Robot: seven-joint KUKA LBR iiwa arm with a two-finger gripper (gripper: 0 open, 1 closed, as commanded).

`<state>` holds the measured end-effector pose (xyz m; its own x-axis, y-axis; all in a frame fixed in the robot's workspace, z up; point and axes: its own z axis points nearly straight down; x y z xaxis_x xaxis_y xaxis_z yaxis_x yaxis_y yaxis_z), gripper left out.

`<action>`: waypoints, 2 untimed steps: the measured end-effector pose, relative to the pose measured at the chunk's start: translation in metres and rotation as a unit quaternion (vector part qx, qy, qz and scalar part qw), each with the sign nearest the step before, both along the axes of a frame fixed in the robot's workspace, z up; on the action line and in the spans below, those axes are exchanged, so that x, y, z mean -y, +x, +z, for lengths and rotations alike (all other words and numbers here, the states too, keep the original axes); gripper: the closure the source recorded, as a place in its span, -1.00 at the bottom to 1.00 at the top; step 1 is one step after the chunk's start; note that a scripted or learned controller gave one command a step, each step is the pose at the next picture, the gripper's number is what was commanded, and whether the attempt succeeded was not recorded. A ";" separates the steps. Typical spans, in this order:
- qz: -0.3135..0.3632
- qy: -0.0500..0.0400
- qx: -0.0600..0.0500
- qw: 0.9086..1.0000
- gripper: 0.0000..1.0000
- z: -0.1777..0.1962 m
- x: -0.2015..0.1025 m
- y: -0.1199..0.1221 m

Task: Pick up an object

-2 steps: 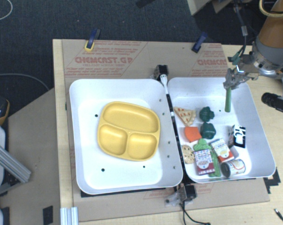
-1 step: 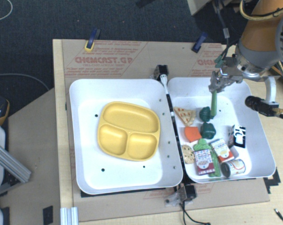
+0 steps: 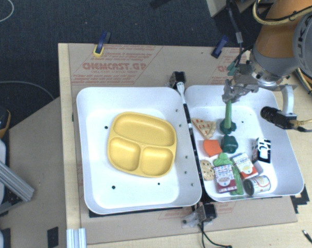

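My gripper [image 3: 231, 98] hangs over the back middle of the right bin [image 3: 286, 148]. Its fingers are shut on the top of a slim light green object [image 3: 228, 115] that points straight down from them. The object's lower end reaches a dark teal round piece [image 3: 229, 142] on the bin floor. I cannot tell whether the two are joined. Around them lie a toy pizza slice [image 3: 203, 126], an orange block [image 3: 212, 148], a cookie [image 3: 207, 169], a red packet [image 3: 224, 175], a small box [image 3: 243, 164], a can [image 3: 257, 184] and a black-and-white item [image 3: 263, 150].
The left bin [image 3: 88, 138] holds a yellow divided tray [image 3: 142, 143]. A black cylinder [image 3: 273, 116] on the arm sticks out over the right bin's back right. The bins meet at a ridge [image 3: 188, 128] just left of the pizza slice.
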<state>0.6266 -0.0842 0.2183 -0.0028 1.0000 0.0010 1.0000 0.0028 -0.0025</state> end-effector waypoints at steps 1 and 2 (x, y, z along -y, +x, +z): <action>-0.001 -0.001 0.003 1.000 1.00 0.016 0.006 0.008; -0.001 0.000 0.000 1.000 1.00 -0.003 0.005 0.009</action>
<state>0.6355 -0.0897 0.2155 -0.0012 1.0000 0.0001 1.0000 0.0012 -0.0031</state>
